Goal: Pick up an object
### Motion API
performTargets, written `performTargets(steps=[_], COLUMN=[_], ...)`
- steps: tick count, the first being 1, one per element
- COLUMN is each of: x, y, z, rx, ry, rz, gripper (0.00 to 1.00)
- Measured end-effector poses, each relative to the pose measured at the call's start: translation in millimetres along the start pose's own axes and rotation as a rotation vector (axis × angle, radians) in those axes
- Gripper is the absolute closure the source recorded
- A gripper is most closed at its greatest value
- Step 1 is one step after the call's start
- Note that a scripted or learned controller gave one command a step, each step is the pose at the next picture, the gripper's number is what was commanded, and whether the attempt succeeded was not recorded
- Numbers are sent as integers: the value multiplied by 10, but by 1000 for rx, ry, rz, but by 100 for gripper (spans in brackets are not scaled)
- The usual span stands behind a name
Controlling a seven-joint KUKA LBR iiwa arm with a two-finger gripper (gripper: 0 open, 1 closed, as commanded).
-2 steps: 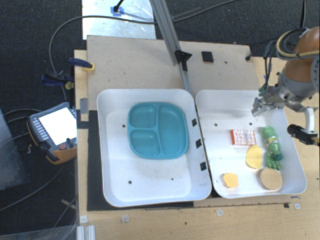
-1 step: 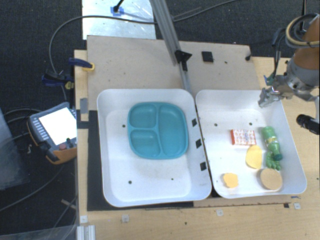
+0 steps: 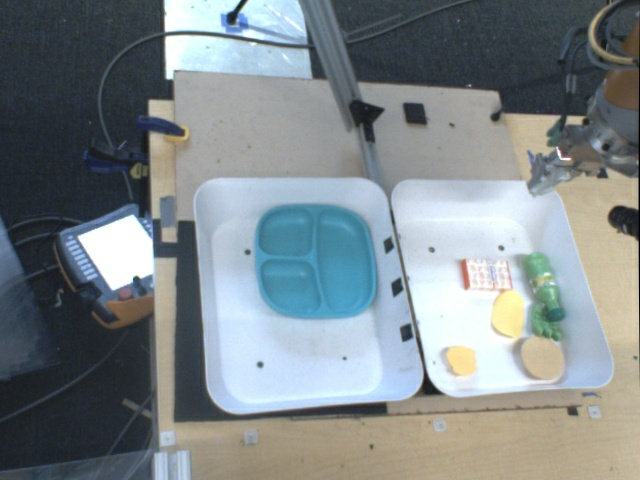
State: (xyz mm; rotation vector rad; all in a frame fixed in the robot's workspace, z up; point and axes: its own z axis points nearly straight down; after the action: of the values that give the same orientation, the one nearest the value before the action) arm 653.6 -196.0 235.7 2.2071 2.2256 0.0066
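Note:
The right bin [image 3: 440, 218] holds a red and white packet [image 3: 487, 274], a green bottle [image 3: 543, 290], a yellow lemon-shaped piece [image 3: 508, 314], a small orange piece [image 3: 460, 361] and a tan round piece [image 3: 543, 359]. My gripper [image 3: 545, 173] hangs at the far right, just past the right bin's back right corner, well above and behind these objects. Nothing shows between its fingers.
A teal divided plate [image 3: 316, 260] lies in the left bin [image 3: 230, 358]. A metal pole [image 3: 330, 43] slants over the back board. A handheld pendant [image 3: 108, 263] and cables lie off the bench to the left.

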Motion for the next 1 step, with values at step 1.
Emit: performTargets(steps=[1], x=[1], y=[16], z=[-333], rx=[2], ry=[1], rz=[1], gripper=[100])
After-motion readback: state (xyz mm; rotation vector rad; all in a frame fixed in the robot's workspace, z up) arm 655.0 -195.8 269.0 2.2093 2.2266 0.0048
